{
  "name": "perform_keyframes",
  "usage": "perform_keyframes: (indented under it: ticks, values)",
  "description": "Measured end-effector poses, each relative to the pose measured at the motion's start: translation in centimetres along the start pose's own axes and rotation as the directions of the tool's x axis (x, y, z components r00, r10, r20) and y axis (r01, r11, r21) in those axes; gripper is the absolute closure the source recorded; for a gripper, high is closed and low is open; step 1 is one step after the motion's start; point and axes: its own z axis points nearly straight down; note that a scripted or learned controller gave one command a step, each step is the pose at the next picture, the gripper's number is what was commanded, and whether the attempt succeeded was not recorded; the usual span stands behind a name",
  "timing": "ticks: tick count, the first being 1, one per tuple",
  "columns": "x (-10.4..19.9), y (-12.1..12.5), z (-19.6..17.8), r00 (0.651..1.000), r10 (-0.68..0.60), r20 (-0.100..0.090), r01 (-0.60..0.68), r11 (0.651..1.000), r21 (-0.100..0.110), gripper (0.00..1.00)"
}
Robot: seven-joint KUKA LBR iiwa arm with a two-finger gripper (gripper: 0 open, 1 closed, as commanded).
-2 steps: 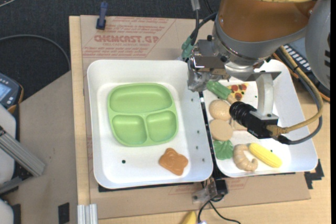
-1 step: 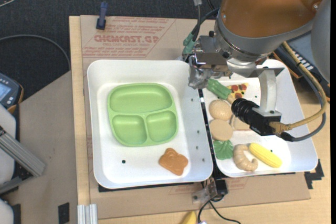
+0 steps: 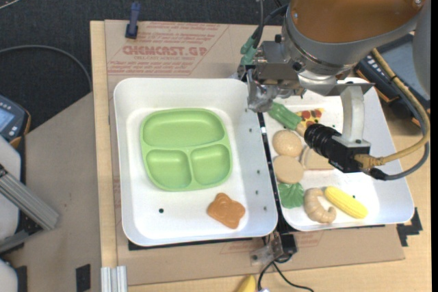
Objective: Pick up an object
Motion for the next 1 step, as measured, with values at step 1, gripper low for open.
perform_keyframes:
  ticks: [1]
  values:
    - [-3.55,3.12,9.91,1.000,0.012,0.002,-0.012,1.000,0.023,1.00]
